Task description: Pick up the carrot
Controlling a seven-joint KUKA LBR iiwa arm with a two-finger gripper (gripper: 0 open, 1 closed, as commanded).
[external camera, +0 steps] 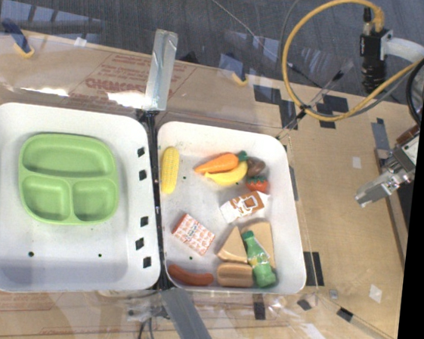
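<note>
A: Where is the orange toy carrot with the green top lying?

B: It is lying in the right-hand shallow white bin, toward the far wall, tilted with its green end pointing right. A curved yellow toy banana is touching it just on the near side, and a dark brown rounded toy is sitting by its green end, with a small red piece just below that.

A: And the arm?

B: A grey metal part of the arm's end is hanging over the bare bench at the right edge, well apart from the bin. Whether the hand is open or closed, I cannot tell. Nothing is showing in its grip.

A: What else is lying in that bin?

B: A yellow toy corn cob is lying upright along the left wall. A small white and brown carton is sitting mid-bin, a pink checked box nearer the front, a tan wedge beside it, a green plastic bottle leaning over the wedge, a hot dog bun by the bottle's base, and a reddish-brown sausage along the front wall.

A: And the left-hand bin?

B: It is holding a light green divided plastic tray with three compartments.
</note>
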